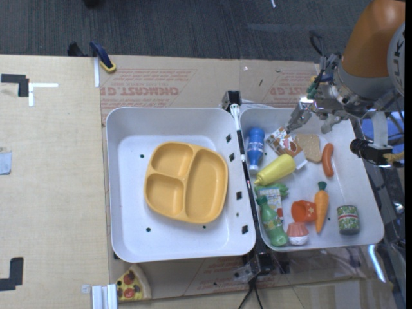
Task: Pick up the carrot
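Looking down through the one fixed camera, I take the carrot (321, 207) as my landmark: it lies in the right bin (368, 192), leaf end pointing away from the camera, untouched. Nothing of the pick is done yet, as I judge it. The tool (311, 113) hangs well beyond the carrot, over the far end of the same bin, and I cannot tell whether its fingers are spread or pressed together; nothing is visibly between them. What is left is the whole job: travel toward the carrot, descend, close, lift.

Counting around the carrot: one orange cup-like piece (302, 210) touching its left side, one small red-and-white item (297, 234) just nearer the camera from that, one green bottle (273, 223) further left, one dark can (348, 219) to its right. Beyond the carrot sit one sausage (328, 159), one slice of bread (311, 148), one yellow bottle (277, 169), one snack packet (284, 141) and one blue bottle (255, 145). Well to the carrot's left, the left bin (122, 192) holds one yellow divided plate (187, 182) with three compartments. On the bench (45, 185), nearer the camera than that bin, one toy pizza slice (131, 284) pokes out.
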Robot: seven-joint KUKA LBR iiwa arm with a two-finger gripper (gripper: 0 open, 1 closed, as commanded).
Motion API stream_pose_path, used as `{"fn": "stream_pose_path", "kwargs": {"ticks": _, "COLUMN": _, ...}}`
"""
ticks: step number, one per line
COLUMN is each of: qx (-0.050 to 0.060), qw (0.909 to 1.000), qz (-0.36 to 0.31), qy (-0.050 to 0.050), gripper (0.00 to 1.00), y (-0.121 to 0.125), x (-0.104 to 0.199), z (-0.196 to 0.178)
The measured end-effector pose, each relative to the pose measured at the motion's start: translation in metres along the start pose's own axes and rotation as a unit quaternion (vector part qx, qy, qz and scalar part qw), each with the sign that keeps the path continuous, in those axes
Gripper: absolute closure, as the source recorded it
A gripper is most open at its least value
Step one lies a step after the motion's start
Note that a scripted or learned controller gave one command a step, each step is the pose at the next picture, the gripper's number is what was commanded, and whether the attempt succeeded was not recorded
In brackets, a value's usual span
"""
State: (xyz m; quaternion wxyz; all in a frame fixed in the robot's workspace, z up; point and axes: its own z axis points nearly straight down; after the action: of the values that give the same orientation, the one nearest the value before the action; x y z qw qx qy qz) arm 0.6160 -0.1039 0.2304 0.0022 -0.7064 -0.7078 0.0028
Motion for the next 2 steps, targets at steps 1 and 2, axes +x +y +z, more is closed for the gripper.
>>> {"fn": "stream_pose_path", "kwargs": {"ticks": 1, "qx": -0.001, "qw": 0.9997, "qz": 0.025, "qy": 0.0, "gripper": 0.0, "y": -0.073, "x": -0.081, "z": 0.096}}
{"fn": "stream_pose_path", "kwargs": {"ticks": 2, "qx": -0.001, "qw": 0.9993, "qz": 0.037, "qy": 0.002, "gripper": 0.0, "y": -0.129, "x": -0.073, "z": 0.143}}
